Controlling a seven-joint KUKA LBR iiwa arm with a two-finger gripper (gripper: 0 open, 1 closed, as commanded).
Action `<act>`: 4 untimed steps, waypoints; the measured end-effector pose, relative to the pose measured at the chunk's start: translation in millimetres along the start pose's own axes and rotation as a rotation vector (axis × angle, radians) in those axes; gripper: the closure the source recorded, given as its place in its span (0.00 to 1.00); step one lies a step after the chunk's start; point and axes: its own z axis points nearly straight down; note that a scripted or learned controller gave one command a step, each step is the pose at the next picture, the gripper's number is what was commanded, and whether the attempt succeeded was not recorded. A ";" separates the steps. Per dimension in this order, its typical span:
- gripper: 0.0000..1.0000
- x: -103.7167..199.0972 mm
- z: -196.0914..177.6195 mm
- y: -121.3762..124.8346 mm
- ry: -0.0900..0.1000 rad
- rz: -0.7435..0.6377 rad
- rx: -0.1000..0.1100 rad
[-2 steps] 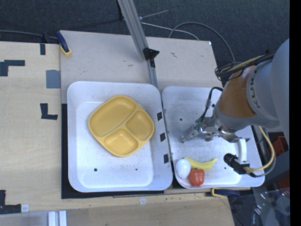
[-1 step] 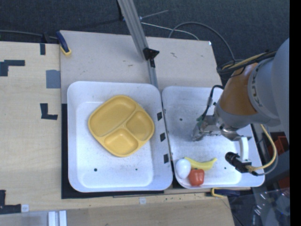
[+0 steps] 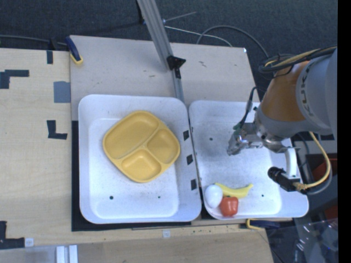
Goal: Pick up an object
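Note:
In the right bin (image 3: 219,119), three small objects lie at the near edge: a white egg-shaped ball (image 3: 211,195), a yellow banana (image 3: 236,190) and a red pepper-like piece (image 3: 230,205). My gripper (image 3: 236,146) hangs over the middle of the right bin, well above and behind these objects. Nothing shows between its fingers. The grey and orange arm comes in from the right and covers part of the bin's right side.
The left bin (image 3: 93,147) holds a yellow three-compartment plate (image 3: 141,146), tilted diagonally. A metal pole (image 3: 156,23) slants from the top down to the seam between the bins. Cables (image 3: 315,169) loop beside the arm on the right.

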 end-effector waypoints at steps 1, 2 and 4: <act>1.00 0.3 -52.7 1.1 -0.001 0.001 -0.001; 1.00 50.1 -52.4 31.6 0.002 -0.004 0.003; 1.00 139.2 -78.2 73.6 0.002 -0.003 0.002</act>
